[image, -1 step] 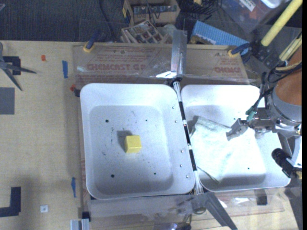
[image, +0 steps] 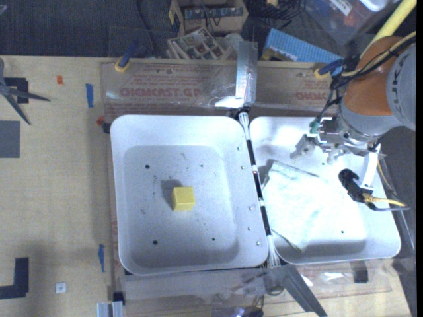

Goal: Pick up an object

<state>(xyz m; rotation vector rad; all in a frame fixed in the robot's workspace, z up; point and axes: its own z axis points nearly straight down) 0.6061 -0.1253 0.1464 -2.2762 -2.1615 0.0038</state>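
Starting at the left edge of the desk (image: 53, 197), there is bare wood with a few blue tape marks and nothing worth grasping. Next comes the left bin (image: 125, 144), and the yellow block (image: 184, 198) is lying in it, a little below the middle of the bin floor, alone and flat, well clear of every wall. It is the only loose object I can make out (the speckles around it look like holes or dirt in the bin floor).

Moving on across the ridge where the two bins meet, the right bin (image: 344, 243) is showing a crumpled clear sheet on its floor and no pickable thing that I can tell. The arm (image: 373, 91) is reaching in over this bin's far right corner, and the jaws (image: 318, 144) are hanging there above the bin's far edge. How they are set, wide or narrow, I cannot tell, since glare and cables are muddling that spot; nothing is visibly caught between them.

So the step in hand looks like the approach, with the pick not yet begun. The block is sitting well apart from the jaws, across the dividing ridge and nearer the desk's front. The next move calls for carrying the jaws leftward over that ridge, centring above the block, then descending.
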